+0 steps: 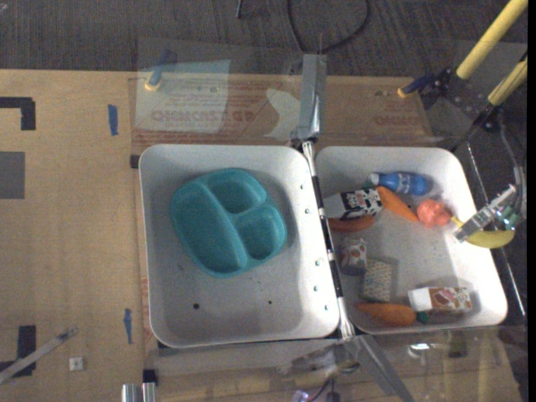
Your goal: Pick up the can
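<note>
Tan wooden worktop (pixel 67 224), left shallow white bin (pixel 159 249) holding teal divided plastic plate (pixel 228 221), right shallow white bin (pixel 435 162), metal gripper (pixel 483 221) at its right edge above yellow banana (pixel 492 240), grip state cannot be told, small red-and-white can (pixel 353 255) near its left wall, midway along.

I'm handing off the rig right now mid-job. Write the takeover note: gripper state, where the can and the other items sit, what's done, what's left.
Gripper: at the right bin's right edge, over a yellow item; open or shut is too unclear to call.
Can: small, lying in the right bin near the divider, below the carton with a cow pattern and beside a small patterned box. Not gripped.
Also in that bin: a blue bottle, two carrots, an orange-red fruit, a juice carton.
Left bin: teal divided plate.
Done: nothing visible yet. Left: move to the can, grasp, lift.
</note>
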Motion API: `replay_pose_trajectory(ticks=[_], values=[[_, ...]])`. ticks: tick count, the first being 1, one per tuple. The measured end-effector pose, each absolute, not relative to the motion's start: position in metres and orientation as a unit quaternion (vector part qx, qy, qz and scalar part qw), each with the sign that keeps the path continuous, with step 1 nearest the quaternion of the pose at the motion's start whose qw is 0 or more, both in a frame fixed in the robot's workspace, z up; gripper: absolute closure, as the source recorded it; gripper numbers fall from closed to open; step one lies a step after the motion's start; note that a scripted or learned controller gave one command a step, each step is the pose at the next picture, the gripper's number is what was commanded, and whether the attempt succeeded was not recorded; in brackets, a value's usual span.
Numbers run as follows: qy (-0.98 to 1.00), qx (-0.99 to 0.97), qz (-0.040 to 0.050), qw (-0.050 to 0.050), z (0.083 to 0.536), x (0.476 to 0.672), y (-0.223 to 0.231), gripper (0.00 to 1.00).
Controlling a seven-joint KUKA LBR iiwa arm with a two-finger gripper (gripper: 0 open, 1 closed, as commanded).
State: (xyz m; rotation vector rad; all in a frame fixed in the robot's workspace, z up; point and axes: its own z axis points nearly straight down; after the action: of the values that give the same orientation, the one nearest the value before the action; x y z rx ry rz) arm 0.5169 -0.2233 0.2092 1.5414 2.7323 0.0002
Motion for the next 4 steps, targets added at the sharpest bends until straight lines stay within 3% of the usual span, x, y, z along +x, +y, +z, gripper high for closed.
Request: replay_pose_trajectory(ticks=[1,2,3,4], values=[[0.954,0.298,0.0001,0.004,0.277,0.513,-0.177,1.00],[0.913,0.409,0.0002,0.000,0.231,0.490,-0.089,1.00],[0.928,0.372,-0.0001,0.003,0.305,0.487,-0.186,1.00],[0.970,0.242,-0.0009,0.005,0.348,0.480,-0.225,1.00]])
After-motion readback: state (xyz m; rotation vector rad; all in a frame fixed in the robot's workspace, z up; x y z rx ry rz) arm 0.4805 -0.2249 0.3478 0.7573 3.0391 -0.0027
